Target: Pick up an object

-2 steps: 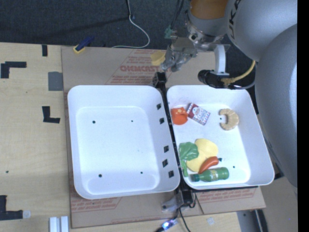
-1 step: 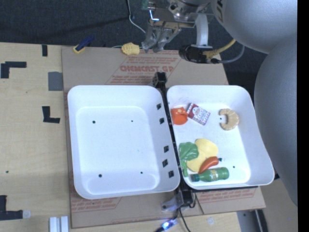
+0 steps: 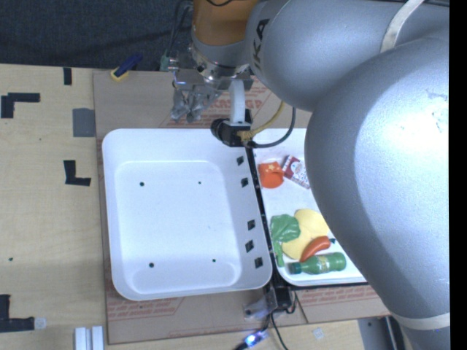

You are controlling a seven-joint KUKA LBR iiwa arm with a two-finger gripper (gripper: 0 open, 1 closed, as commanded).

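Observation:
My gripper [image 3: 187, 112] hangs over the brown board just beyond the far rim of the left bin [image 3: 109, 195], open, with nothing between its fingers. The objects lie in the right bin [image 3: 343, 277], well to the gripper's right and nearer the camera: an orange-red round piece [image 3: 271, 175], a red and white packet [image 3: 295, 170], a green leafy piece [image 3: 284, 230], a yellow piece [image 3: 310, 228], a red chili-shaped piece [image 3: 315, 247] and a green bottle [image 3: 319, 265] on its side. The arm's bulk hides much of the right bin.
A black divider [image 3: 255, 203] with clips runs between the two bins. A black cable end [image 3: 228, 132] dangles by the left bin's far right corner. A blue and yellow item [image 3: 126, 67] lies on the bench behind the board.

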